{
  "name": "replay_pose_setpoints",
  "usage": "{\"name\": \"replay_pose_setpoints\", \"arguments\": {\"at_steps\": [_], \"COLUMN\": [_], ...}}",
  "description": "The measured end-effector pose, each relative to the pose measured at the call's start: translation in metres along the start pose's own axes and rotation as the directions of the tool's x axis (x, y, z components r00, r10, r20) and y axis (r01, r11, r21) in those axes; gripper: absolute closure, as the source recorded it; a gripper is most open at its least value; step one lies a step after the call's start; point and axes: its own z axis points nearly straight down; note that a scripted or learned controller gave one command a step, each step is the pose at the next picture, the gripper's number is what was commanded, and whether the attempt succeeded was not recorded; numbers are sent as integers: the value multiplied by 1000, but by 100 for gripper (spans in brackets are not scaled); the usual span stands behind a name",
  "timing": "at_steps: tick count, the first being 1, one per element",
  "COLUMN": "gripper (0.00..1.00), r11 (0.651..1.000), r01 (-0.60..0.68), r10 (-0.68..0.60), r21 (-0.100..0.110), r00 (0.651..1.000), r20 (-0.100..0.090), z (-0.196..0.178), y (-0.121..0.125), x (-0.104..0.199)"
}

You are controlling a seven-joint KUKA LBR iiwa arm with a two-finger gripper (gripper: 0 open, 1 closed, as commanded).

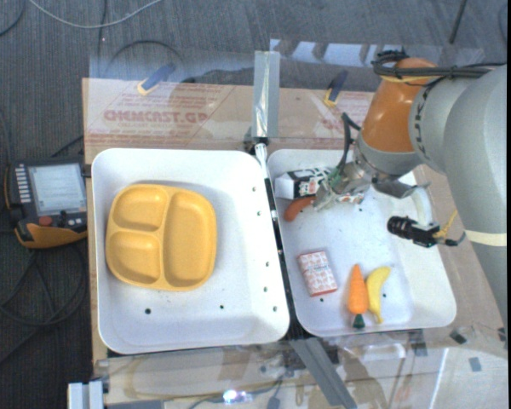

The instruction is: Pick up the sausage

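Nearest the lens: carrot (pixel 356 290) and banana (pixel 378 290) side by side in the right bin (pixel 426 309), small patterned packet (pixel 317 273) just left of them. Farther back, sausage (pixel 296 208) near the bin's left wall, beside a dark carton (pixel 300 182). End effector (pixel 339 186) low, just right of the sausage; opening impossible to tell, nothing visibly held. Judged mid-approach; next, a short shift left onto the sausage, clear of the carton.
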Motion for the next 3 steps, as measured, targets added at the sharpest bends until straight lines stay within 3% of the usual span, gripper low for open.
{"name": "replay_pose_setpoints", "arguments": {"at_steps": [1,2,3], "gripper": [100,100,100], "r11": [922,994,934], "r01": [-386,-108,357], "r10": [386,108,-357], "r21": [8,7,2], "r00": [922,994,934], "r20": [-1,-5,-8], "z": [-126,-141,-173], "y": [28,17,-12], "x": [43,107,115]}}
